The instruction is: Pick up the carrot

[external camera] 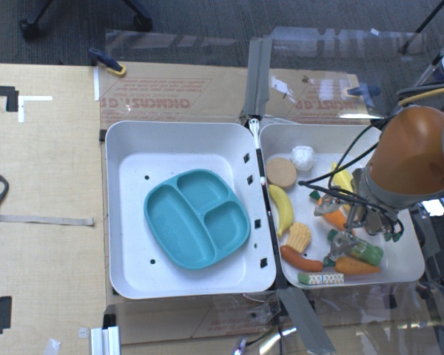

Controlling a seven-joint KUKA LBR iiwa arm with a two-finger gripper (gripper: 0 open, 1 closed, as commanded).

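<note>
The carrot (357,267), orange with a green leafy top, lies flat near the front edge of the right bin (411,268). My gripper (343,239) hangs below the grey and orange wrist, low over the bin's contents. It is just above and left of the carrot's green end, and cables and the wrist hide much of it. I see nothing clearly held in it.
The right bin also holds a banana (283,207), corn (300,237), a red sausage (302,259), a brown round bun (281,172), a white ball (303,155) and an orange piece (333,214). A teal divided plate (197,218) lies in the left bin (118,198).
</note>
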